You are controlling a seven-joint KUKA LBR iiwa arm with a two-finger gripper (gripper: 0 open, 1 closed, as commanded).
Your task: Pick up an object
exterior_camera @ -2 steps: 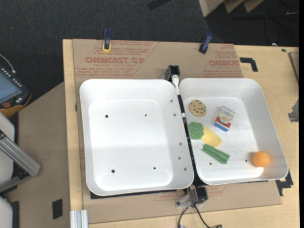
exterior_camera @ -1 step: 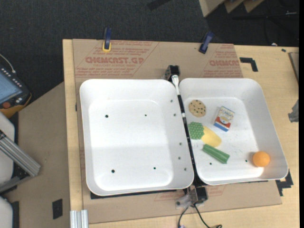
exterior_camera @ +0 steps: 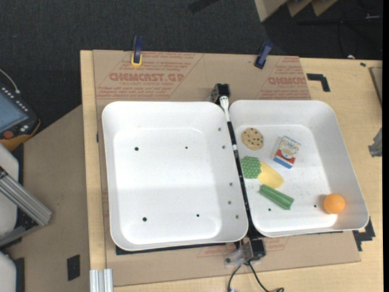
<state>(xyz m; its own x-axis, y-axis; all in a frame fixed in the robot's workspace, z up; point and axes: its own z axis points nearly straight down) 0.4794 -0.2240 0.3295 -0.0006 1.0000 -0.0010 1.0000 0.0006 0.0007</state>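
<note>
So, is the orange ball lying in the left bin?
No, the orange ball lies in the right bin, near its front right corner, apart from the cookie and the small box.

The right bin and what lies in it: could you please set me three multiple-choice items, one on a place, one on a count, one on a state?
1. Where does the orange ball lie in the right bin?
A. near corner at the right
B. far corner at the left
C. dead centre

2. How many things lie in the right bin?
A. three
B. six
C. nine

3. How does the green cylinder rest?
A. standing on end
B. lying on its side
C. leaning on the rim

Key: 1 A, the orange ball sits by the near right corner of the right bin. 2 B, ball, cookie, small carton, green leafy piece, yellow piece, green cylinder. 3 B, it lies flat.
</note>
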